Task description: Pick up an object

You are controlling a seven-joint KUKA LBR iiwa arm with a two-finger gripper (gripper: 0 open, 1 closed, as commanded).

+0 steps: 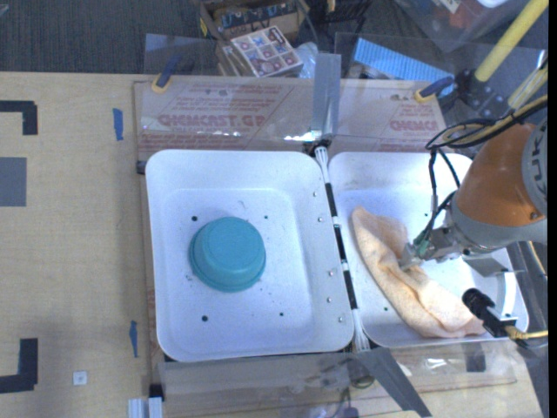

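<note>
Wooden bench carries two white bins; gripper contacts cloth, finger state indeterminate; clutter behind.

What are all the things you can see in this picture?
bins: two, white, side by side on the bench.
bowl: one, teal, upside down in the left-hand bin.
cloth: one, pale orange, crumpled in the right-hand bin.
bench: one, light wood, with blue tape bits and dark squares.
clear panels: two, see-through with red lettering, behind the bins.
clutter: boxes and cables, mixed colours, on the floor beyond the bench.
arm: one, grey with an orange band, over the right-hand bin.
pincer: one, dark, down on the cloth.
</note>
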